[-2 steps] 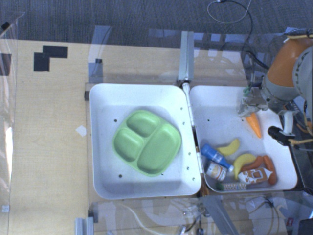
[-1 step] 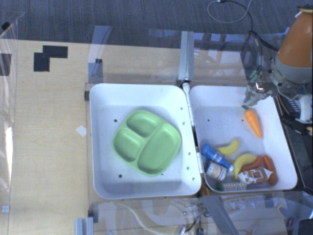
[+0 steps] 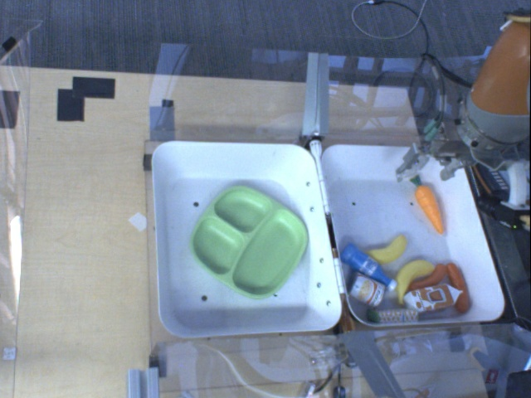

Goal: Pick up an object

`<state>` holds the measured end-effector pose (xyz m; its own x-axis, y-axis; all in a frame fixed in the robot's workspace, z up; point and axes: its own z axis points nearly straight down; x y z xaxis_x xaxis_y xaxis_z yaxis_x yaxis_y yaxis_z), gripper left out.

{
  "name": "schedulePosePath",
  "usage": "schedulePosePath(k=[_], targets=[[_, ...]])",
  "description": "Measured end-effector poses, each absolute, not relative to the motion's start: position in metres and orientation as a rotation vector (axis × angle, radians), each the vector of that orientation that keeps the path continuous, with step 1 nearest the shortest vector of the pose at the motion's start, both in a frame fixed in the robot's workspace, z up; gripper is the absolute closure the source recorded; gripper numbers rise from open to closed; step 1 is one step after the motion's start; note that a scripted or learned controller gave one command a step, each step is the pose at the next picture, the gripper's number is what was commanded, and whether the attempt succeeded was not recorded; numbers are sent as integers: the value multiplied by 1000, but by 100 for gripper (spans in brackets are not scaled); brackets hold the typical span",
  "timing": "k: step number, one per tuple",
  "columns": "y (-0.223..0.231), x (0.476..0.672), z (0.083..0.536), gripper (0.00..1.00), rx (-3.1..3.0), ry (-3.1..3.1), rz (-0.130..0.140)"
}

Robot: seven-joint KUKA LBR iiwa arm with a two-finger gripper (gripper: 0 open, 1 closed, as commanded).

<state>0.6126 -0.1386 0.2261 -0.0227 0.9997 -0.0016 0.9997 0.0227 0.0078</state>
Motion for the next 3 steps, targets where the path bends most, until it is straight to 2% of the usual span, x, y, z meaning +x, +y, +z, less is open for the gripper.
schedulePosePath(k=[1, 2, 3], targets=[[-160, 597, 104, 0, 2173, 2267, 2], [-124, 634, 89, 0, 2101, 2325, 11], [-192, 611, 90, 0, 1976, 2443, 26]])
